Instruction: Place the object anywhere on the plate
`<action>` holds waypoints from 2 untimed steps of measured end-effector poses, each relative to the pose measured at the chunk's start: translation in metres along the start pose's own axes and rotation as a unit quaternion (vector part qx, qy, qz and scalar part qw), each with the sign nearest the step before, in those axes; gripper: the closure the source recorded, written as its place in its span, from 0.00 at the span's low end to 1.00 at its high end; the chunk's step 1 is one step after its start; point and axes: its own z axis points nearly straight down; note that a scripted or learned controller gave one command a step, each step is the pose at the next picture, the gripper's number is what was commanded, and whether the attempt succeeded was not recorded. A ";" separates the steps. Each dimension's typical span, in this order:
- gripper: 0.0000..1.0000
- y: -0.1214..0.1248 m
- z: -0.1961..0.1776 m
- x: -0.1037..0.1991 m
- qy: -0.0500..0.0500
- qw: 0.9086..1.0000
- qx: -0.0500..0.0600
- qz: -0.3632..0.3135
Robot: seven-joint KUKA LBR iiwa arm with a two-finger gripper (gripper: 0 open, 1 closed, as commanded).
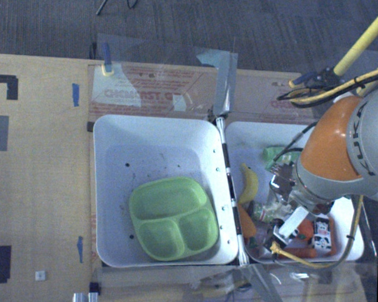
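Observation:
A light green plate [173, 216] with three compartments lies in the left bin [108, 150], toward its front, with nothing on it. My gripper [269, 212] is lowered into the right bin [239, 140], among a cluster of small items near its front. A yellow banana [249, 183] lies just left of the gripper, and an orange carrot-like piece [248, 224] rests by the bin's left wall below it. The arm's orange band and grey wrist cover much of the right bin.
A green item [274, 154] sits at the back of the right bin. A red-orange item [304, 249] and a small black-and-white box [322, 233] lie at its front right. A divider wall [228, 180] separates the bins.

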 end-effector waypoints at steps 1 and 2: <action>1.00 -0.054 0.000 0.100 0.000 1.000 -0.002 -0.001; 1.00 -0.142 0.035 0.222 0.000 0.999 -0.002 -0.054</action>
